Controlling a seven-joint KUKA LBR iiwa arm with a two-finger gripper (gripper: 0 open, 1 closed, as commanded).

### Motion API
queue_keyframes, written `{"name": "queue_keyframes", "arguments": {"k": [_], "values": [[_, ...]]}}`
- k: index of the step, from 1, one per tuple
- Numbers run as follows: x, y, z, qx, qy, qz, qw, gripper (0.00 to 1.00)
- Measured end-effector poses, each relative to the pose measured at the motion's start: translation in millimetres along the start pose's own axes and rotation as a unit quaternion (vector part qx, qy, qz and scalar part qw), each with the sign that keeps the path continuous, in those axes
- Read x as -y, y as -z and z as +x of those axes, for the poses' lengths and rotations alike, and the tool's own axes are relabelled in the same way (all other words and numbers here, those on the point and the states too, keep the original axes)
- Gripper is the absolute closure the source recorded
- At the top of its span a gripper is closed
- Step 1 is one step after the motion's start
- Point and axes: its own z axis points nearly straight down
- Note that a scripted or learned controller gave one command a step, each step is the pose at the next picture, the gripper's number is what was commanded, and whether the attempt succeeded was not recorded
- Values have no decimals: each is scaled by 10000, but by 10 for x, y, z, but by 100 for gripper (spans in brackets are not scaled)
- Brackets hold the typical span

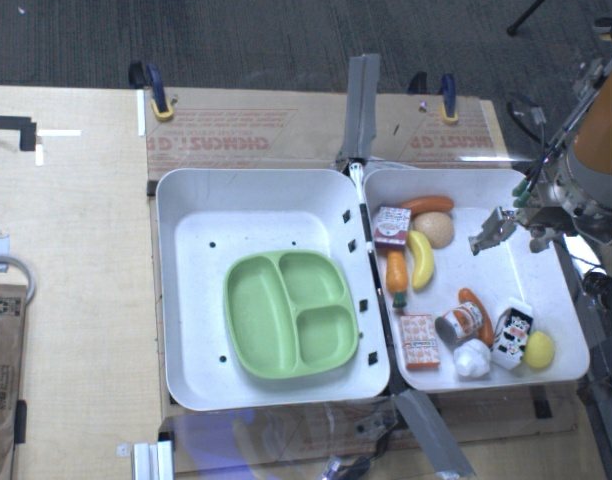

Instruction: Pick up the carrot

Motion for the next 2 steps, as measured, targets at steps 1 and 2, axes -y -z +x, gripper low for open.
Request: {"name": "queue_keyframes", "arguments": {"k": [1,2], "values": [[96,-655,571,-1,1128,-2,9936,0],[136,341,53,9,1179,-21,9930,0]]}}
